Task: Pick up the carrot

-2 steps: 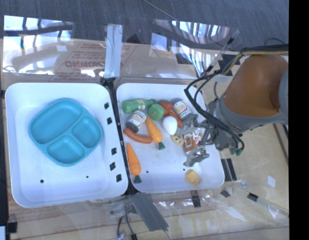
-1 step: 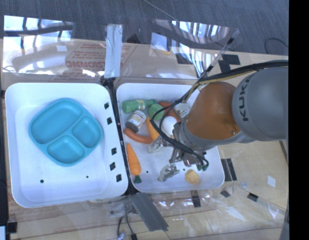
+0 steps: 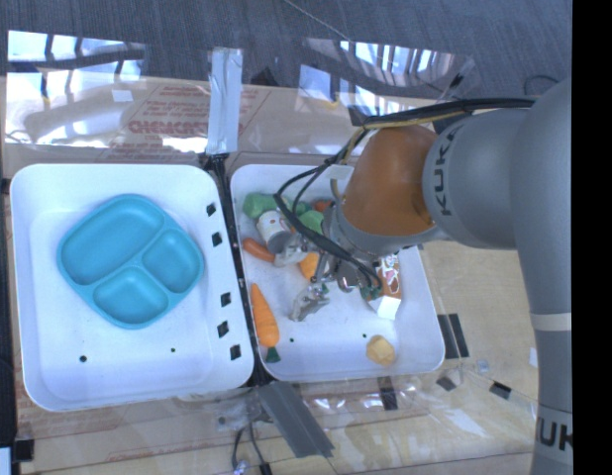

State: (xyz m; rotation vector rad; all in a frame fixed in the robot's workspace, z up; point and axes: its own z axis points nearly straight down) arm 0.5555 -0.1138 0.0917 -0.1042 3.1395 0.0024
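The carrot [image 3: 262, 315] lies in the right bin [image 3: 415, 349] along its left wall, orange, with its green top toward the front edge. My gripper [image 3: 338, 295] hangs over the middle of that bin, to the right of the carrot and apart from it. It looks open, with one finger [image 3: 306, 303] nearest the carrot and nothing between the two. The orange wrist band and grey arm cover the bin's back right part.
Around the gripper lie a short orange piece [image 3: 256, 249], another orange piece [image 3: 308, 263], a grey can [image 3: 274, 232], green items [image 3: 258, 206], a white block [image 3: 388, 308] and a tan lump [image 3: 381, 348]. A blue divided plate [image 3: 131, 258] sits in the left bin [image 3: 49, 364].
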